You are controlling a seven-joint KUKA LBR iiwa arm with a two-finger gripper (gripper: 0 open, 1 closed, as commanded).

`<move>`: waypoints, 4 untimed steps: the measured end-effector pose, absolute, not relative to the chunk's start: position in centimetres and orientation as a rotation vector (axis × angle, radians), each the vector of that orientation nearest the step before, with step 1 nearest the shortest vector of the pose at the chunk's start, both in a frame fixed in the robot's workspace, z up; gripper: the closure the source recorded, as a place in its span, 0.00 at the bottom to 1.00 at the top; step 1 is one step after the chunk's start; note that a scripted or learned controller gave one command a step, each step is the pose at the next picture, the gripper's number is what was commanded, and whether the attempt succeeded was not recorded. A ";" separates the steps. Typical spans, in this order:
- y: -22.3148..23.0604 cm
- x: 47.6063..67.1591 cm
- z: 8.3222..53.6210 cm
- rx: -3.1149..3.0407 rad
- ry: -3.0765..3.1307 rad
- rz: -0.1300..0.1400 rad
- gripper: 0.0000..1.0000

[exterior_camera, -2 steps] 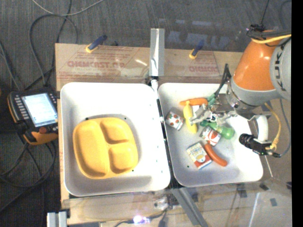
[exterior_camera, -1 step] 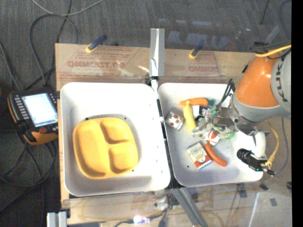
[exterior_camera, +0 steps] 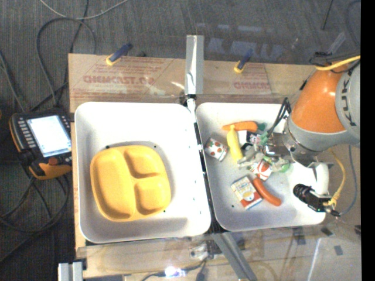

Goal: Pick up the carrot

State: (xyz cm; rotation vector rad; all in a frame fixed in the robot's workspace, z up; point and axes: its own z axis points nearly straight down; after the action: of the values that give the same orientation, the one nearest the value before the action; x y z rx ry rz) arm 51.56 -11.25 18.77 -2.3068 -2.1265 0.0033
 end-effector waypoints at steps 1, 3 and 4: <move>-13.8 59.4 17.6 -2.317 -2.118 0.003 0.00; -17.0 66.0 8.6 -2.520 -1.827 0.056 0.00; -19.9 66.2 8.5 -2.508 -1.815 0.045 0.00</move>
State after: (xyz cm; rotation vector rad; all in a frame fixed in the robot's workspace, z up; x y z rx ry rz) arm 66.23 -19.94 8.50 -2.5076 -1.8154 0.0446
